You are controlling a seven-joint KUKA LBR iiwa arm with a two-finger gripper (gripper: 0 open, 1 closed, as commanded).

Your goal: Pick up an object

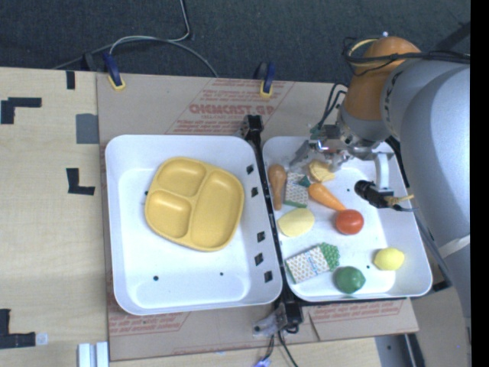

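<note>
The right bin (412, 281) holds several toy foods. A brown roll (276, 182) lies by its left wall, with an orange carrot (327, 197) and a red tomato (349, 222) near the middle. A pale yellow lump (296, 222), a yellow lemon (389, 259), a green lime (349, 279) and a patterned packet (311, 262) lie toward the front. My gripper (316, 156) hangs low over the bin's far part, just above a small pale piece (321, 172) next to the carrot's thick end. Nothing visibly sits in it.
The left bin (130, 281) carries a yellow divided plate (195, 203). A black divider with clips (258, 197) runs between the bins. The arm's grey body (435, 151) covers the right bin's far right side. Cables (153, 44) lie behind the bench.
</note>
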